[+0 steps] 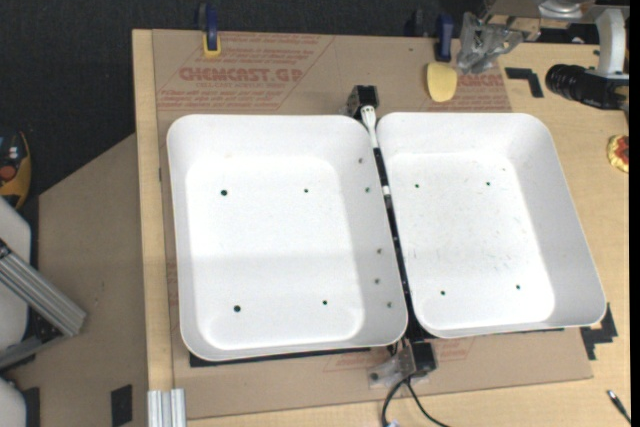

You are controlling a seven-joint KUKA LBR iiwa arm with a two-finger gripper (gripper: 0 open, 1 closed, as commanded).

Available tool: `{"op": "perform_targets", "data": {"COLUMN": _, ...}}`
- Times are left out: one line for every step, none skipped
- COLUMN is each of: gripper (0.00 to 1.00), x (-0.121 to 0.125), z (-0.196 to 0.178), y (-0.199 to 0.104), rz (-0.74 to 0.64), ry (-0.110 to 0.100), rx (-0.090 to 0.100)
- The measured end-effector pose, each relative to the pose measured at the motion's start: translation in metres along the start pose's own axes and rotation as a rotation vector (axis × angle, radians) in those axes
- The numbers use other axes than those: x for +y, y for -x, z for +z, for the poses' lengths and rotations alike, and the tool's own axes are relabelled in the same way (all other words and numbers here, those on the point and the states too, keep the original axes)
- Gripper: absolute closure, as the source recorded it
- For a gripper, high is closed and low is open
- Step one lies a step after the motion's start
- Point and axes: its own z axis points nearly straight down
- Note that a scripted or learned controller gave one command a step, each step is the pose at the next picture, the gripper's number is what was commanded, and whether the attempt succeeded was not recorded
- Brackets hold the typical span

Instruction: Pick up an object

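Up at the far right of the table (250,65), my pincer (478,55) hangs just beyond the far rim of the right bin (560,215), outside both bins. Whether it is apart or together, I cannot tell from this angle. A small pale yellow object (441,82) lies on the brown board just beside my pincer, to its left, close to the right bin's far rim. The left bin (190,215) sits alongside the right one, their inner rims meeting along a dark strip.
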Motion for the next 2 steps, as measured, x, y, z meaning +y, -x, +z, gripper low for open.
{"op": "perform_targets", "data": {"gripper": 1.00, "x": 0.030, "z": 0.089, "y": -0.032, "rz": -0.001, "ry": -0.014, "rx": 0.002}}
{"op": "perform_targets", "data": {"gripper": 1.00, "x": 0.028, "z": 0.044, "y": 0.066, "rz": 0.011, "ry": 0.001, "rx": -0.004}}
